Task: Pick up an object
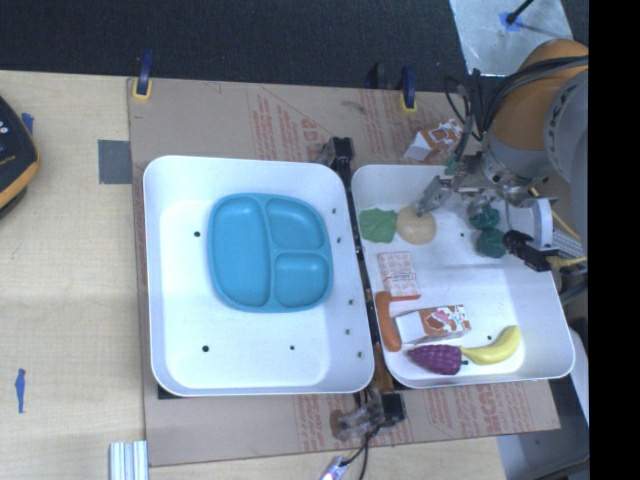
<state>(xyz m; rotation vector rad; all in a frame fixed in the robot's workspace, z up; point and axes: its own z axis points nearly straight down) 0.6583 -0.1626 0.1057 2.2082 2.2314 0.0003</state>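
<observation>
Two shallow white plastic bins, glossy, with rounded corners. Left bin (170,268) holds a teal tray (268,251) with three compartments, smooth, lying flat. Right bin (540,308) holds the small stuff. Taking the banana (494,347) as landmark, yellow, curved, at the bin's front right: a bumpy purple grape bunch (436,358) sits just left of it; a white-and-red packet (432,322) is up-left of it, print too small to read; an orange-red sausage (388,320) lies further left along the bin wall; a pale card (397,273) with reddish print, unreadable, lies above that. Far up-left of the banana, a green leaf shape (379,225) touches a cream round ball (416,227). A dark teal lumpy item (489,233) sits straight above the banana, near the back.

Gripper (440,194) hangs over the back of the right bin, just above the ball; can't tell how the pincer stands, metal parts blur together. Grey arm, orange band (530,103).

Bins rest on brown cardboard (250,118) with faint red lettering, illegible, clamped to a light wood bench (60,298). Dark carpet (250,13) lies behind.
</observation>
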